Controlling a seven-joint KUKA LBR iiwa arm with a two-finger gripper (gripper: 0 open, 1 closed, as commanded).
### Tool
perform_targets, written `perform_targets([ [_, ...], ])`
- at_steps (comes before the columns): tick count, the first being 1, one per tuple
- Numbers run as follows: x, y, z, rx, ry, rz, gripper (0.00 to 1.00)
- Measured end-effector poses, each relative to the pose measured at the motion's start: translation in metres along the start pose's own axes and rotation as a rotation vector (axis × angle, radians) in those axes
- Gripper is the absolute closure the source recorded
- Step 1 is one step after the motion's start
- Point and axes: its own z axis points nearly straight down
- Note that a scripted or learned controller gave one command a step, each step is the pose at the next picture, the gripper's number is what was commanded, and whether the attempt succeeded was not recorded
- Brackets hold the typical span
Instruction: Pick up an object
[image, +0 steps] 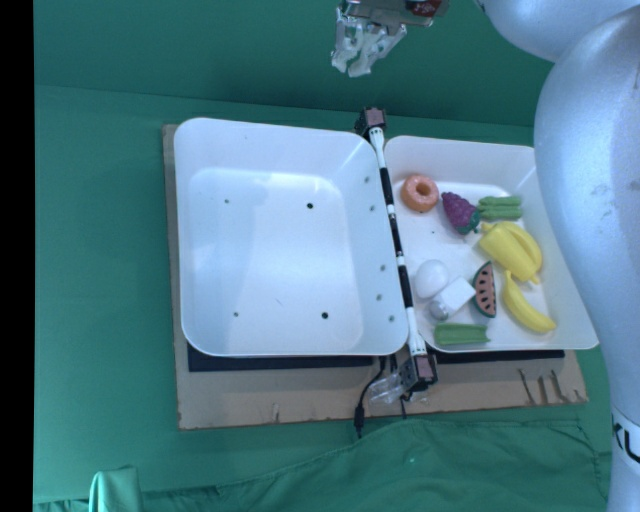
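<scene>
toys all sit in the right bin (520, 160): a donut (419, 193) near its top-left corner, purple grapes (459, 211) just beside it, green beans (500, 208) touching the grapes, then a yellow pepper (511, 249), a banana (526, 306) along the right wall, a watermelon slice (485, 289), a white egg (431, 278), a white block (455, 296) and another green piece (461, 334) at the bottom edge. the left bin (280, 240) lies alongside, 2 bins split by a black-and-white bar (393, 225). gripper (362, 55) hangs well above the far edge, over the green cloth (100, 250) (nothing between its fingers), though whether they're spread or closed, can't tell. grey arm (585, 200) looms at right.
</scene>
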Motion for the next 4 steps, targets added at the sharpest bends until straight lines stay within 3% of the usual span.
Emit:
perform_targets([
  [1,-0.030,-0.001,0.064,0.014,-0.003,0.002,1.00],
  [2,0.013,-0.001,0.049,0.004,0.000,-0.004,1.00],
  [3,0.031,-0.001,0.072,0.011,-0.002,-0.003,1.00],
  [4,0.045,-0.001,0.055,0.004,0.000,-0.003,1.00],
])
